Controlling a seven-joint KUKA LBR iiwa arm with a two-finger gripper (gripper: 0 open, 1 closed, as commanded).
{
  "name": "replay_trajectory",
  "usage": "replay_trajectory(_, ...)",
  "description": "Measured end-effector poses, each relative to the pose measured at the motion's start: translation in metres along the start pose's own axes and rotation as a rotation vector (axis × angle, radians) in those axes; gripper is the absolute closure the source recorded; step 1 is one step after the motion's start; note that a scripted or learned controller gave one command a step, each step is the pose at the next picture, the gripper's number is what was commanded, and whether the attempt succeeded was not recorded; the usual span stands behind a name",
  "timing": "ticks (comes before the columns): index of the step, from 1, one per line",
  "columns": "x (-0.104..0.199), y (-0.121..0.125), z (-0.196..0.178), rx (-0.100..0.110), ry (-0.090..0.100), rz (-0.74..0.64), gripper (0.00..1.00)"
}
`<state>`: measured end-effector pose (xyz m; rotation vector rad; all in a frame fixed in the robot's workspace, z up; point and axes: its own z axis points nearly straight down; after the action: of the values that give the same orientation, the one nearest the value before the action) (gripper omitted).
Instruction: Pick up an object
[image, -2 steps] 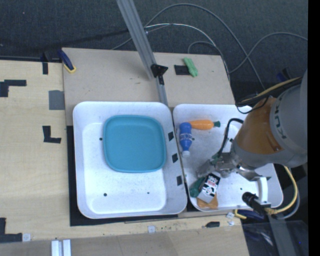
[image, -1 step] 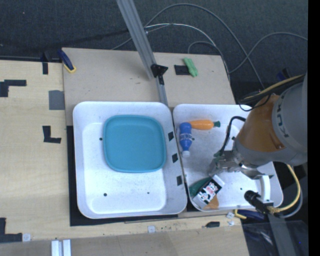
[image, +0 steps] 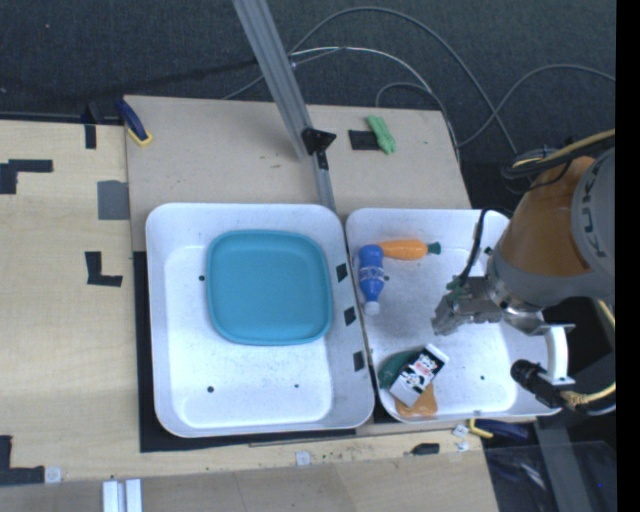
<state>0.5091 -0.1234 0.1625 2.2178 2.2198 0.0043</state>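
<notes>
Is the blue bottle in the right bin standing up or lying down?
Lying down. The blue bottle shows its full side on the right bin floor, beside the toy carrot.

A robotics lab: taped plywood bench (image: 60, 300), loose cables (image: 420, 70), two white bins (image: 170, 300) under an arm.

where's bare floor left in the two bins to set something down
Left bin: a wide bare strip below the teal plate, and a narrower one to its left. Right bin: bare floor between the blue bottle and the end effector, and beside the card packet on its right. Crowded along the top left, where the toy carrot and bottle lie.
</notes>
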Motion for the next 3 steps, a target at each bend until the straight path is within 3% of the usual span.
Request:
replay_trajectory(2, 0.004, -0.003, -0.104, 0.002, 0.0, 0.001, 1.0)
replay_trajectory(3, 0.058, 0.011, -0.092, 0.006, 0.002, -0.004, 1.0)
